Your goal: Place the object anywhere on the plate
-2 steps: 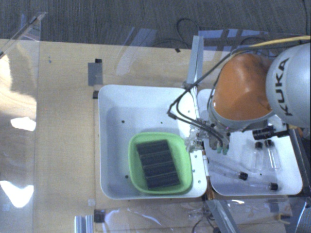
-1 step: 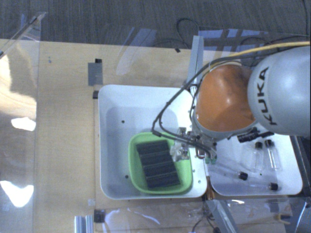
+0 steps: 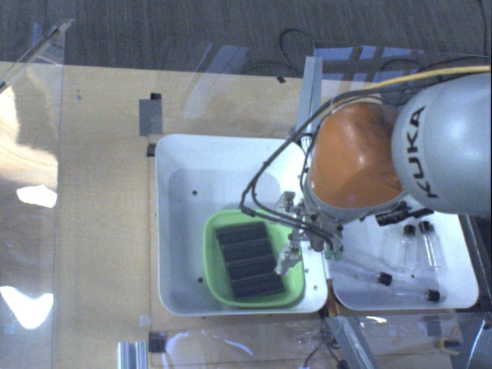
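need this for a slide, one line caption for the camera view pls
KUKA arm's gripper hovers at the right edge of a green plate carrying a black ridged object in the left white bin.

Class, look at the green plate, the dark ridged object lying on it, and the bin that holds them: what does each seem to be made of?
Green plate: likely plastic, smooth, uniform colour, with a soft sheen on its rim.
Dark ridged object: possibly rubber or matte plastic, near-black, barely reflecting; the view leaves it open.
White bin: probably moulded plastic, with rounded corners and an even, dull white surface.
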`<action>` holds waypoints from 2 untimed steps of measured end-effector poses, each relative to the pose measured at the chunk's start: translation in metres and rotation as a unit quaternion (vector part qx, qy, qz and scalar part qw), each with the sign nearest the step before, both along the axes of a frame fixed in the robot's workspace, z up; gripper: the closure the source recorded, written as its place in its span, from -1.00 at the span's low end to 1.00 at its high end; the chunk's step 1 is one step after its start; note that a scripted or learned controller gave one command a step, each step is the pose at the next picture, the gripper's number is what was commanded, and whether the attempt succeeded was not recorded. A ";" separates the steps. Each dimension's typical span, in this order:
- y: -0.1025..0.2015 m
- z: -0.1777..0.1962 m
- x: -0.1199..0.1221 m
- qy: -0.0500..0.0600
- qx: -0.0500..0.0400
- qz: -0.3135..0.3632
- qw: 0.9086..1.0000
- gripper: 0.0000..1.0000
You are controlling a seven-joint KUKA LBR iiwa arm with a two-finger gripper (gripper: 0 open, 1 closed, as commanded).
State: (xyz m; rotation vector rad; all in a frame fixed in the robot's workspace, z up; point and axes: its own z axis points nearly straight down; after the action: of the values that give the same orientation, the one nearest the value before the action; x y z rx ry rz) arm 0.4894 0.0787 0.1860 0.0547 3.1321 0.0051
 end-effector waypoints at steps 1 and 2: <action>-0.065 0.000 0.030 -0.001 -0.001 0.005 1.000 -1.00; -0.063 0.012 0.033 -0.006 0.000 0.004 1.000 1.00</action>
State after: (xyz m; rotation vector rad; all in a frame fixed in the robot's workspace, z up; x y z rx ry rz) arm 0.5225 0.0153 0.1983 0.0409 3.1199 0.0070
